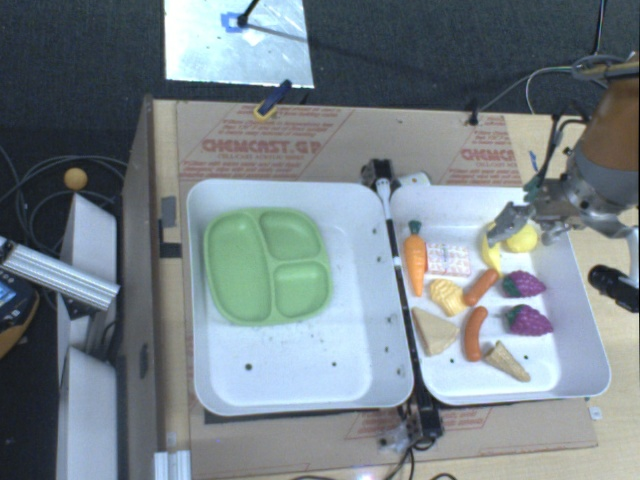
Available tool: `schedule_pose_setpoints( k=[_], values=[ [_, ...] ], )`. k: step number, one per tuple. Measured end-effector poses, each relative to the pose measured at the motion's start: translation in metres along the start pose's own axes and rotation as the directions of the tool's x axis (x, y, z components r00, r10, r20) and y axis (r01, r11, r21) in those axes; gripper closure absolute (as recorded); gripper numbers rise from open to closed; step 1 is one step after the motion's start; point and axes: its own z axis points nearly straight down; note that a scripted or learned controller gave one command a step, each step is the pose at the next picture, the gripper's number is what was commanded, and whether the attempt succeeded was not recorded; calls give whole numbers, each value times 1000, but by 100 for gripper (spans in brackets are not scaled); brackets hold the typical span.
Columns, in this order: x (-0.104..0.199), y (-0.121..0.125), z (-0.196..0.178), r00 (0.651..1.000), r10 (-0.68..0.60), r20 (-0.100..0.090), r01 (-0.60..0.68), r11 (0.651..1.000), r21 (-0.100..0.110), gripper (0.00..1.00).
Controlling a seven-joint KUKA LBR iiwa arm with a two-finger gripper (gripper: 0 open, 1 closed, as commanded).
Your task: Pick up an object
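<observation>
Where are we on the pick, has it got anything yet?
Done: the hand has reached into the right bin and sits over the yellow toy near its far edge. In hand: whether it grips that toy cannot be told from this view. Left: a confirmed grasp and lift. The carrot, sausages and grapes lie untouched; the green tray sits in the left bin.

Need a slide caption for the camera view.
Gripper over a yellow toy in the right bin, beside a green tray.

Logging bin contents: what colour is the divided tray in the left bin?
Light green, all over. The divided tray shows clearly in the camera view, lying flat in the left bin.
</observation>
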Motion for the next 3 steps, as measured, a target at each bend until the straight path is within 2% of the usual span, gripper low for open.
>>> schedule_pose_setpoints(
  k=[1,2,3],
  values=[
    [11,-62,31,1000,2,0,-2,1000,1,0],
    [12,-51,138,1000,2,0,-2,1000,-3,0],
    [31,-76,150,1000,5,6,-5,1000,-6,0]
  ],
)
